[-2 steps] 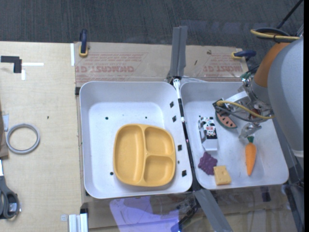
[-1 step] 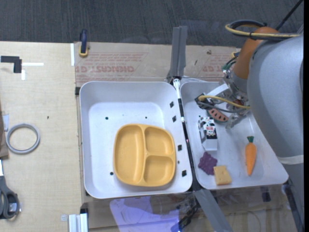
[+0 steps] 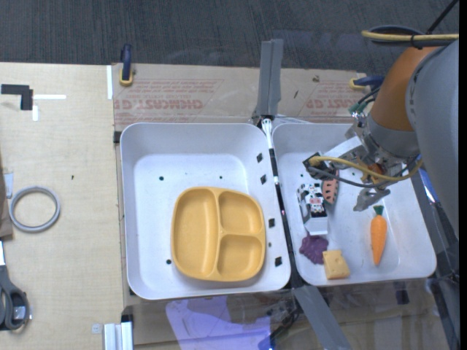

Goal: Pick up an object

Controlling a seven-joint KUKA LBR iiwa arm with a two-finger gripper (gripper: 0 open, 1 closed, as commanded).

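Even, diffuse overhead illumination with soft, faint shadows under the yellow divided plate and along the white bin walls, mild glare on the bin floors, focus reasonably sharp throughout, slight softness at frame edges.

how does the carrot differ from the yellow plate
The carrot is orange, slim and tapered with a green top; the plate is yellow, wide and split into three compartments. The carrot lies in the right bin, the plate in the left bin. Both lie flat.
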